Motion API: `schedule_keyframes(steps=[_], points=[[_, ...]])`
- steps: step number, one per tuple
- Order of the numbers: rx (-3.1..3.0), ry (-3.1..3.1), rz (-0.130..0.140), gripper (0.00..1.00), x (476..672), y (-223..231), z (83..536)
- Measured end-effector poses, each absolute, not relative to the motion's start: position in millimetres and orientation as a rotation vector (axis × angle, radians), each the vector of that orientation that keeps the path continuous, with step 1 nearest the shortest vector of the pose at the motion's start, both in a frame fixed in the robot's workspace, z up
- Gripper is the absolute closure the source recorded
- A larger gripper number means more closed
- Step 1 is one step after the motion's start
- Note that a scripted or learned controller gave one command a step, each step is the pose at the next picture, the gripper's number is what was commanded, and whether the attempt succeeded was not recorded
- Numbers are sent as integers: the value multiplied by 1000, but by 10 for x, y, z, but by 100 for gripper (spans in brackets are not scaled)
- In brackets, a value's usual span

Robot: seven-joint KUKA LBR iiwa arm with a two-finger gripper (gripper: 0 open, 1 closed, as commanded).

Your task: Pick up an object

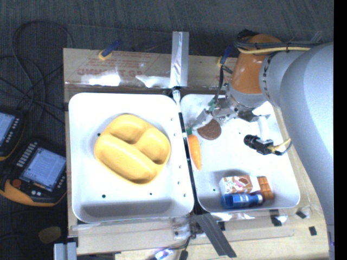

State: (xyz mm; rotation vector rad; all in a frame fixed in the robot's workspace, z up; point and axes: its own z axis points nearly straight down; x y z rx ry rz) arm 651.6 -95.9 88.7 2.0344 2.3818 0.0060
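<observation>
Far to the left of your gripper [212, 112], the big yellow bread-shaped object [132, 148] fills the left bin [81, 199]. You can't tell how the fingers stand. The brown disc [209, 130] lies just below them, the carrot [194, 151] lower left.

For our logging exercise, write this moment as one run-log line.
arm: over right bin | gripper: above brown disc | carrot: against left wall | left bin: yellow object
</observation>
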Motion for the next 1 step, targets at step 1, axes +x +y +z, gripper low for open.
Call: schedule_keyframes(steps=[1], points=[[2035,2384,10,100,6517,-946,976]])
